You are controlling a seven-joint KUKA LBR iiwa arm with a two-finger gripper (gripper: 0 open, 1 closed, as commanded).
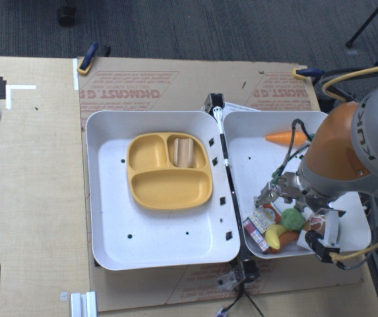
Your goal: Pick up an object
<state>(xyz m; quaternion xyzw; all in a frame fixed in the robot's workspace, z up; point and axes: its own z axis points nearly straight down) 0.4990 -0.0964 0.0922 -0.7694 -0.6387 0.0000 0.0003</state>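
Hovering hand just above toy food pile, right bin

Bright, even overhead light; soft shadows, slightly soft focus, perhaps mild edge distortion.

Smooth white plastic bins

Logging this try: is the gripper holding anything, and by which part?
Cannot be told: the gripper is low over the toy pile in the right bin, its tips hidden.
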